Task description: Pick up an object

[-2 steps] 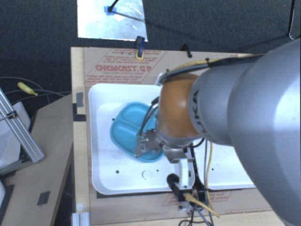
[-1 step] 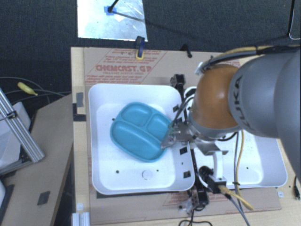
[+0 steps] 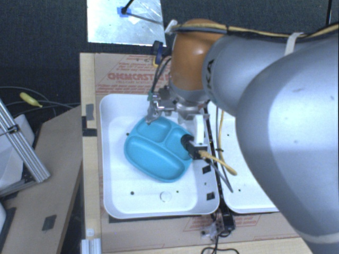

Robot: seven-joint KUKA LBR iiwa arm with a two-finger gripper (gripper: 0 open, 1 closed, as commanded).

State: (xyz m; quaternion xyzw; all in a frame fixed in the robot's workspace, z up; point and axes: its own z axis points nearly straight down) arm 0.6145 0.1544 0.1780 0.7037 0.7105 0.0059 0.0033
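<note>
One blue tray (image 3: 153, 155), lying in the middle of the left bin (image 3: 117, 192); oval, smooth, glossy, moulded into shallow compartments with a raised rim; gripper (image 3: 155, 111) low at the tray's far edge, whether open or closed could not be told; step judged as the approach to grasp; next move called for closing on the thin rim and lifting without slip.

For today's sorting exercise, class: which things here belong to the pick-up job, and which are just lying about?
Job: gripper, blue divided tray, left bin.
Lying about: cardboard sheet, silver sheet, metal rail.
</note>
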